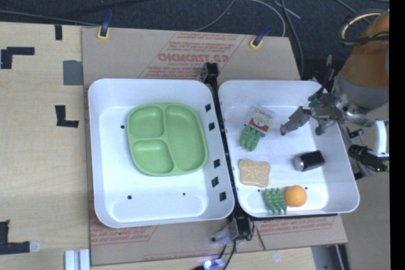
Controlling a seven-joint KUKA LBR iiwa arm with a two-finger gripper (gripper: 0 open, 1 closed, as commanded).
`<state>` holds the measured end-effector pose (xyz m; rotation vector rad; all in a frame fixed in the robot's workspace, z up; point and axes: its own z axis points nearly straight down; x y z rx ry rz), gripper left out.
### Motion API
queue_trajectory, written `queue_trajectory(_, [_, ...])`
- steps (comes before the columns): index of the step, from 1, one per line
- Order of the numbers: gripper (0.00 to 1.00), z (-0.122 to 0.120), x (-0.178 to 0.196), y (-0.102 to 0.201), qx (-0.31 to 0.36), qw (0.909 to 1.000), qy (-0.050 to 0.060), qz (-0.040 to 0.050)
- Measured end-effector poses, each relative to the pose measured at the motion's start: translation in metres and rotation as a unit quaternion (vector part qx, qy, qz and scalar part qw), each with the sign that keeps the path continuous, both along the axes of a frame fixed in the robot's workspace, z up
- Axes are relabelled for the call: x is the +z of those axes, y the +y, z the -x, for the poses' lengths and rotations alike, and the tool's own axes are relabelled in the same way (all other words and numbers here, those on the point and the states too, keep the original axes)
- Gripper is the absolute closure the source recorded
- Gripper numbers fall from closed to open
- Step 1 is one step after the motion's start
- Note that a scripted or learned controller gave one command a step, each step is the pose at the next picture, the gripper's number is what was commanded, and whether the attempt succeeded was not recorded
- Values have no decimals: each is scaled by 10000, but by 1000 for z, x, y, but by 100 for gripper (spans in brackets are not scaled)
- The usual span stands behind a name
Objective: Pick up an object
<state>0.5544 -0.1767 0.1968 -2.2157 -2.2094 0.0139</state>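
The right bin [329, 199] holds several small objects. A black cylinder [308, 161] lies near its right side. An orange ball [295, 196] and a green ridged piece [274, 199] sit by the front wall. A slice of toast [254, 172] lies left of them. Further back rests a green toy with a white and red card [252, 131]. My gripper [305, 128] hangs over the back right of this bin, above and just behind the black cylinder. Its fingers are spread open with nothing between them.
In the left bin [107, 199] lies a green divided plate [168, 139]. A black divider [218, 136] runs between the two bins. Cables trail over the dark floor behind the bench. The arm's body stands at the right edge.
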Motion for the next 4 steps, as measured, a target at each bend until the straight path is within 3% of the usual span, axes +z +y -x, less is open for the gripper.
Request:
queue_trajectory(1, [0, -3, 8, 0, 19, 10000, -67, 14])
queue_trajectory(3, [0, -16, -101, 15, 23, 10000, -52, 12])
queue_trajectory(4, [0, -17, -111, 15, 20, 10000, -75, 23])
